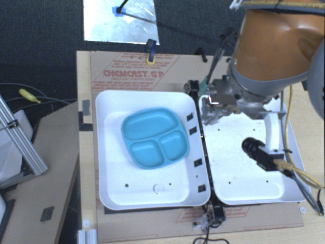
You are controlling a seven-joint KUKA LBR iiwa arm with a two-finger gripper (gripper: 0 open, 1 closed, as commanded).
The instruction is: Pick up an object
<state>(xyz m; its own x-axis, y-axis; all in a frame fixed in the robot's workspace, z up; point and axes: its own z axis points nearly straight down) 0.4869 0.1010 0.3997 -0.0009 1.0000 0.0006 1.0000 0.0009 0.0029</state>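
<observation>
Blue divided plate point(154, 144) lies in left bin point(109, 187); fingers point(209, 112) over right bin point(244, 192), state unclear

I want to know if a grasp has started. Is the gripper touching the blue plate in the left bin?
Apart. In the camera view the gripper is over the divider between the bins, and bare white floor of the left bin separates it from the blue plate.

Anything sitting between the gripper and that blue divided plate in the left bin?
Only the raised rims where the two bins meet. The gripper hovers by them, and the blue plate lies open in the left bin.
</observation>
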